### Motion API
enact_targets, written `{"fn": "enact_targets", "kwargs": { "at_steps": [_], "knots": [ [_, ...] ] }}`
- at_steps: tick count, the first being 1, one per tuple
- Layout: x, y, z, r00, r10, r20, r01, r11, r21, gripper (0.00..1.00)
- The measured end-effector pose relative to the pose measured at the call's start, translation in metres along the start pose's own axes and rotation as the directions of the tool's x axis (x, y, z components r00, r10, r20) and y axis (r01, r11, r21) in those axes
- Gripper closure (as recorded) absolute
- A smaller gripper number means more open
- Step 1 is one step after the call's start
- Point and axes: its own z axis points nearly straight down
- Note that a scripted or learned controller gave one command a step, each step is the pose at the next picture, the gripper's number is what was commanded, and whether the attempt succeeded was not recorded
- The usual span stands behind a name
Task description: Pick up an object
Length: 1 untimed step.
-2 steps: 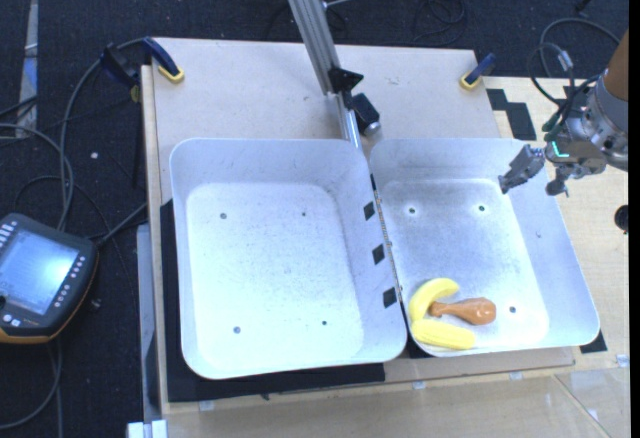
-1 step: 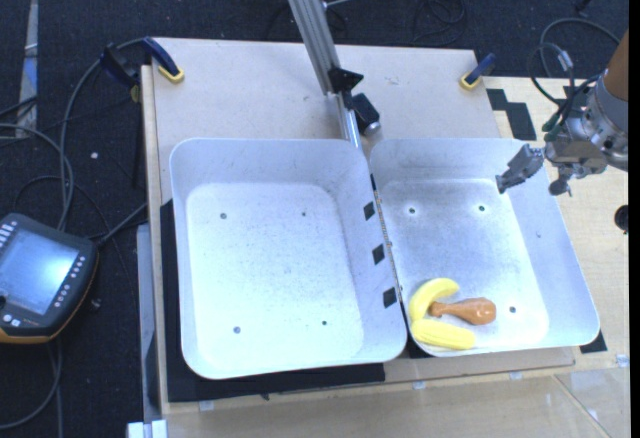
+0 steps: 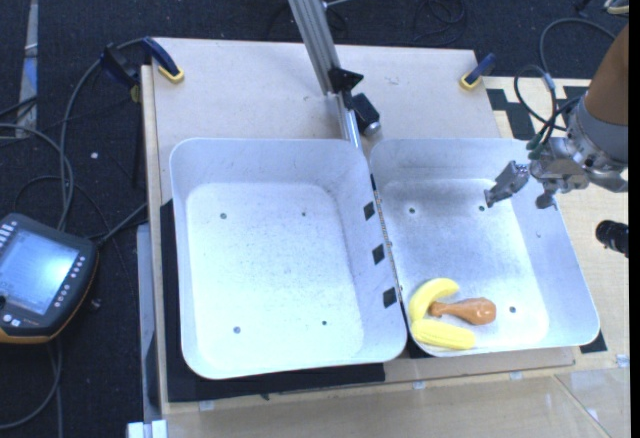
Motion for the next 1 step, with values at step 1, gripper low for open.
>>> {"fn": "enact_targets", "kwargs": {
  "at_steps": [1],
  "knots": [
    [0.0012, 0.0042, 0.0616, 1.0, 0.0, -0.001, 0.0, 1.0, 0.001, 0.0]
  ]
}}
